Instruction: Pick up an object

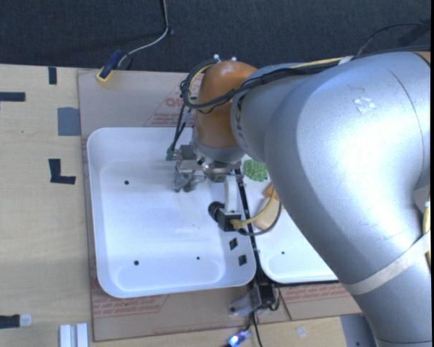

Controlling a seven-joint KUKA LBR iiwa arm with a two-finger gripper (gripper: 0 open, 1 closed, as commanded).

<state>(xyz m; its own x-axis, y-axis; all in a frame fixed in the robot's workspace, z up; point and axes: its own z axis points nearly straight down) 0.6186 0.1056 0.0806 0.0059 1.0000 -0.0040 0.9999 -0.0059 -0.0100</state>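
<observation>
My gripper (pixel 186 177) hangs low over the far middle of the left white bin (pixel 101 215), close to its floor. I see nothing between or under it. A small green knobbly object (pixel 255 169) lies at the far left corner of the right bin (pixel 298 267), just right of the gripper's wrist and partly hidden by the arm. The orange band of the arm (pixel 218 110) stands right above the gripper.
The big grey arm (pixel 347 179) covers most of the right bin. A cable with a yellow and blue plug (pixel 110 65) lies on the bench behind the bins. Black tape marks (pixel 58 172) dot the wooden bench to the left.
</observation>
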